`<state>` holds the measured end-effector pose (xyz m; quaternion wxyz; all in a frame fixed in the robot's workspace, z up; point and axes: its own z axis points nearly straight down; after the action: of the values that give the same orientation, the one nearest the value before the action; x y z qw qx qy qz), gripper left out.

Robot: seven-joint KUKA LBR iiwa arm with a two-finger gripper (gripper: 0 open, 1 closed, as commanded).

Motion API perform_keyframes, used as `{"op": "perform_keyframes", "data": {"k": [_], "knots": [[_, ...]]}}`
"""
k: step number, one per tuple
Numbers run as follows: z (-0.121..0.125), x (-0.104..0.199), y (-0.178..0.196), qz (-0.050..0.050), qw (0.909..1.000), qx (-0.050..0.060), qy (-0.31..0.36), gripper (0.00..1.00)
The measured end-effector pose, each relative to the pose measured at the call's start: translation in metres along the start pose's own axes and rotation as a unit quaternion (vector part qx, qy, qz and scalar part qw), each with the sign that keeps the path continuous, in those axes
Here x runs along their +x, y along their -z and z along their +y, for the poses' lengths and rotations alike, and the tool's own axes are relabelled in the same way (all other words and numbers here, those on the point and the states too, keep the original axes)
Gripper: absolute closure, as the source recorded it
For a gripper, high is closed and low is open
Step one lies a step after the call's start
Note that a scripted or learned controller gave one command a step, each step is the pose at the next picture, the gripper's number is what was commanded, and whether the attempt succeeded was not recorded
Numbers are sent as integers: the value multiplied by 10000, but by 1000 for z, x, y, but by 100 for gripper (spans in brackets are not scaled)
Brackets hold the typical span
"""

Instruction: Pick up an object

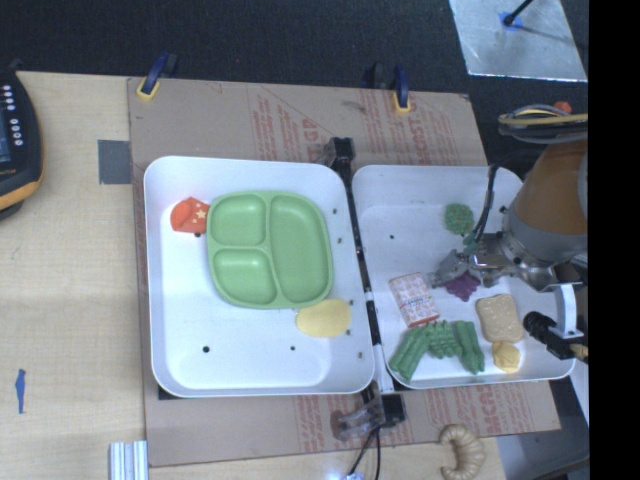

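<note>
So your gripper [456, 268] is sitting low in the right bin [400, 193], purple piece [463, 287] lying just under it; can't tell the finger state.

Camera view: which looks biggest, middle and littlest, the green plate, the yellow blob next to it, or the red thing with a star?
1. Green plate, by far
2. Yellow blob
3. Red thing, only slightly smaller
</note>
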<state>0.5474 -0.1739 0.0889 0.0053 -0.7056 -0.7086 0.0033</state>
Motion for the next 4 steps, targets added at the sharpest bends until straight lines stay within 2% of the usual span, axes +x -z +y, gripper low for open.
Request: {"op": "perform_keyframes", "data": {"k": [1,2,3,4], "knots": [[3,-2,16,-20,10000,-43,8,100],[3,-2,15,-22,10000,-39,13,0],[43,48,3,-10,10000,-59,34,0],[12,41,5,-13,10000,-27,-3,0]]}}
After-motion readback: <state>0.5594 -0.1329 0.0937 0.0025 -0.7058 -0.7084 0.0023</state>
